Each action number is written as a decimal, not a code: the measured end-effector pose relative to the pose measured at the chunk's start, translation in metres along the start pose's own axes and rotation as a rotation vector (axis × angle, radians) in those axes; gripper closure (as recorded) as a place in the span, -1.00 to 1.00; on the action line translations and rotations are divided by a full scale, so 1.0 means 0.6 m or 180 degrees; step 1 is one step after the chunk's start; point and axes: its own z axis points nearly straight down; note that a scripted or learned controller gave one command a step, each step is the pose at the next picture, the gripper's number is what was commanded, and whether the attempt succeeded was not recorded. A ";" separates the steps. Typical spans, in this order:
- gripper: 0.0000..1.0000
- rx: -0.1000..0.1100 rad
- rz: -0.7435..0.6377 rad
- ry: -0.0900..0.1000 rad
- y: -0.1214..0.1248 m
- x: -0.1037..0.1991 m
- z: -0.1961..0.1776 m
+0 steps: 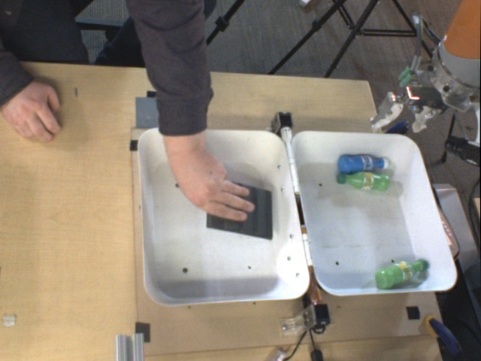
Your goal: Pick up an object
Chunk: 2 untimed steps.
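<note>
My gripper [400,116] hangs above the far right corner of the right bin [425,173], its two pale fingers spread apart with nothing between them. In that bin a blue bottle [361,163] lies beside a green bottle with a yellow label [365,180] near the far side. Another green bottle [401,274] lies in the near right corner. A dark flat rectangular pad [252,215] lies in the left bin [150,224], partly under a person's hand [204,183].
A person's arm in a grey sleeve [171,43] reaches down from the top into the left bin. Their other hand [31,110] rests on the wooden bench at the far left. Tripod legs [346,6] stand on the floor behind.
</note>
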 end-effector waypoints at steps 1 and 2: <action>-1.00 0.0005 0.0014 0.0003 -0.027 0.042 0.309; -1.00 -0.0026 -0.0151 0.0003 -0.161 0.088 0.324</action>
